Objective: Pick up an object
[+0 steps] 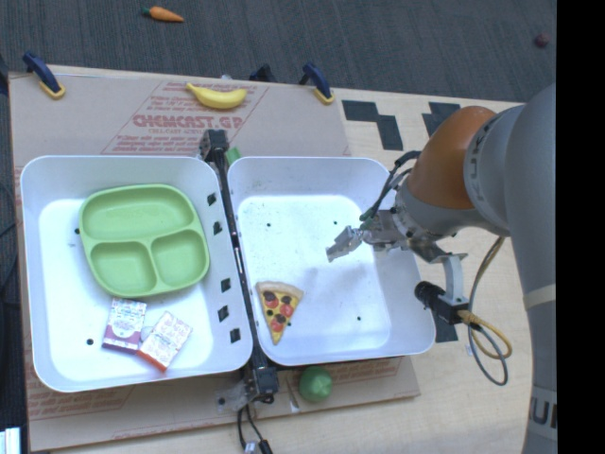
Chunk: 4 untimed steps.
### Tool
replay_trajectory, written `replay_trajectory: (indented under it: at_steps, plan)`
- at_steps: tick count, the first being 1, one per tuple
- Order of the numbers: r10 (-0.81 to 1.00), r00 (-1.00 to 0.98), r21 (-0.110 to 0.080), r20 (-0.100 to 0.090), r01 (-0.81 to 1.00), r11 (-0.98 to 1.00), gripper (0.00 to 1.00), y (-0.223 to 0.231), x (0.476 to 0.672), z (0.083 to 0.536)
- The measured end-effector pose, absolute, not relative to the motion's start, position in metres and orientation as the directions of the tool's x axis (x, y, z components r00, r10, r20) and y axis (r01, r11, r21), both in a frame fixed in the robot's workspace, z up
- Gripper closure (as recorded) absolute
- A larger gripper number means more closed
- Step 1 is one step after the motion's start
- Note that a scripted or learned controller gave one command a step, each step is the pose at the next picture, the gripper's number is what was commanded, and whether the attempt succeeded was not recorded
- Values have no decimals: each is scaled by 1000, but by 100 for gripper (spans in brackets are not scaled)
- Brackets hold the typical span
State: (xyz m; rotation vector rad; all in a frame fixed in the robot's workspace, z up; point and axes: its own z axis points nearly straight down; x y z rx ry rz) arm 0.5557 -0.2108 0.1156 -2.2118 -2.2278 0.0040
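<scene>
A pizza slice (pixel 277 308) lies near the front left corner of the right bin (pixel 312 353). In the left bin (pixel 38 282) sit a green divided plate (pixel 144 238) and two small packets (pixel 146 334) at the front. My gripper (pixel 342 245) hangs over the right half of the right bin, well right of and behind the pizza slice. Nothing shows between its fingers.
A yellow banana (pixel 217 94) lies on the cardboard behind the bins. A green ball (pixel 316 383) rests in front of the right bin. Blue clamps (pixel 317 80) hold the board's back edge. An orange carrot (pixel 164 13) lies on the floor beyond.
</scene>
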Motion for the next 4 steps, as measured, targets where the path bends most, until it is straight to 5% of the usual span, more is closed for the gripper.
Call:
replay_trajectory:
  at_steps: [1, 3, 4]
  plan:
    - [1000, -5, -2, 1, 1000, 5, 0, -210, 617, 92]
    - [1000, -5, -1, 2, 1000, 5, 0, -211, 657, 92]
    - [1000, -10, -1, 2, 1000, 10, 100, -210, 658, 103]
